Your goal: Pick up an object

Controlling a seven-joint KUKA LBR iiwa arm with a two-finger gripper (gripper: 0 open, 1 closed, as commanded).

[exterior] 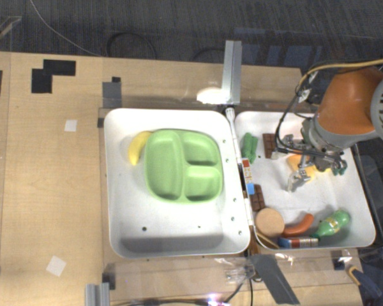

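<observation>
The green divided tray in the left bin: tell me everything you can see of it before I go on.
The green divided plastic tray has rounded corners and three compartments: one long one on the view's left, two smaller on the right. It looks smooth and matte, with nothing in the compartments. It lies flat, slightly rotated, in the upper middle of the left white bin. A yellow banana-shaped toy touches its upper-left edge. The gripper is apart from it, over the right bin.

open floor in right bin (pixel 360 190) centre and far right, i can pass there. near edge crowded: round cookie (pixel 269 221), red sausage (pixel 298 224), green bottle (pixel 332 224). green pickle (pixel 249 146) and brown bars (pixel 269 145) line the divider side.
</observation>
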